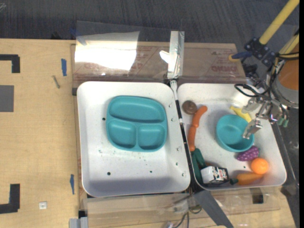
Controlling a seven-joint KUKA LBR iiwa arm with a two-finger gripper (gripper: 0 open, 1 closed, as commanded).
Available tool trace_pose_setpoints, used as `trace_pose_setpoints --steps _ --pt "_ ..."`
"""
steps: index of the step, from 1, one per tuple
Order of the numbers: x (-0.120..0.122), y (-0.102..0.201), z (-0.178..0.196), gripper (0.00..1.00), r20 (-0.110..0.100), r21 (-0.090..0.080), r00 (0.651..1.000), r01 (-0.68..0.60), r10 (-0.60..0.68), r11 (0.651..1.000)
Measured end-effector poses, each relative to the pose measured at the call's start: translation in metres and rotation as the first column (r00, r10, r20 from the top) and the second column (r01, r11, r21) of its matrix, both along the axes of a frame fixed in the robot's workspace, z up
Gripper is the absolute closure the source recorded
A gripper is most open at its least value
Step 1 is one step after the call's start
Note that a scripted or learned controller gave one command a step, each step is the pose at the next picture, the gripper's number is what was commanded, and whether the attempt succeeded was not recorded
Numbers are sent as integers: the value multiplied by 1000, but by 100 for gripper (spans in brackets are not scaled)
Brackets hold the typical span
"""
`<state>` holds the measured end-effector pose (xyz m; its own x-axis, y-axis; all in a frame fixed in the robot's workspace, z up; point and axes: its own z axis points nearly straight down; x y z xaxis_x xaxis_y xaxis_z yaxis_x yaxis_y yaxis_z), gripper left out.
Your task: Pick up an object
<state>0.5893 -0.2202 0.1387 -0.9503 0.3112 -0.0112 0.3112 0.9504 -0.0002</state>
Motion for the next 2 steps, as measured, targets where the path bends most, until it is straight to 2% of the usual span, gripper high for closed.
trace_pose_setpoints --steps 1,2 --pt "8 61 -49 0 3 4 990 138 -138 990" --pt "1 84 -48 0 -5 5 959 284 -284 959"
